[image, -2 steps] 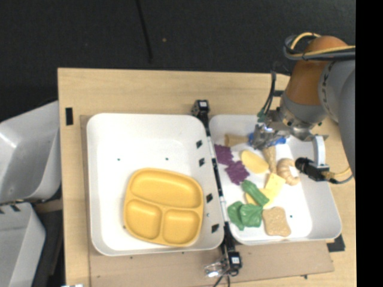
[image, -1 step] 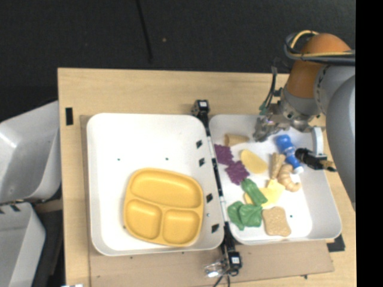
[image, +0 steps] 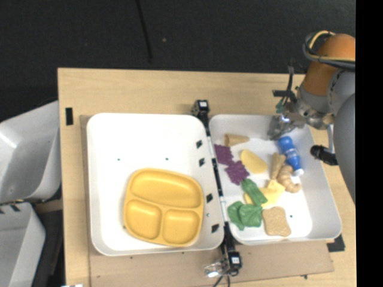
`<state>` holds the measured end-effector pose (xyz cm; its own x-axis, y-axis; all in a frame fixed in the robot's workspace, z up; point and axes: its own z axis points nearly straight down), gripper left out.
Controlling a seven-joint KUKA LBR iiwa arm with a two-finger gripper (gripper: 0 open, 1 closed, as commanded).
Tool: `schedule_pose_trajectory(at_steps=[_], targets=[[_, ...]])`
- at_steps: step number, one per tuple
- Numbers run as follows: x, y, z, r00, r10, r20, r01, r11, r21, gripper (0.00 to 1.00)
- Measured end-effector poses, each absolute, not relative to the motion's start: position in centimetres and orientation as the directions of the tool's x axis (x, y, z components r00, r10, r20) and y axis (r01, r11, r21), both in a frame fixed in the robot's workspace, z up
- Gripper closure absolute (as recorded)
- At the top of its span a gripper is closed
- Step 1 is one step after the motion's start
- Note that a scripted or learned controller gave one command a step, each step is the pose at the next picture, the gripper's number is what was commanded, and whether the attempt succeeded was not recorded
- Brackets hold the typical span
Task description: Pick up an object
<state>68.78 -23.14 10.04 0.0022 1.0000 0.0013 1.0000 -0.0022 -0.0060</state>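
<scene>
At the upper right of the frame, gripper (image: 280,126) low over the far corner of the right bin (image: 326,211), just above a blue bottle (image: 289,151); released or clenched, cannot tell. In the same bin, near its middle, a yellow piece (image: 254,161), purple pieces (image: 230,164), green pieces (image: 246,208) and a brown cracker (image: 276,221). In the left bin (image: 105,160), lower centre, a yellow divided tray (image: 163,207). Under both, the wooden tabletop (image: 143,88).

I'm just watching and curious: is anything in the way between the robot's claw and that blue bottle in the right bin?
Nothing visible stands between them. The gripper hangs at the far right part of the right bin, and the blue bottle lies just in front of it, with only bare bin floor between. Other toys crowd the bottle's near side.
</scene>
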Motion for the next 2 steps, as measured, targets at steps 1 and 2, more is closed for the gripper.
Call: schedule_pose_trajectory(at_steps=[1, 2], targets=[[68.7, -21.3, 11.7, 0.001, 1.0, -0.004, 1.0, -0.001, 0.003, 1.0], [63.6, -23.1, 10.3, 0.003, 1.0, -0.001, 1.0, -0.003, -0.003, 1.0]])
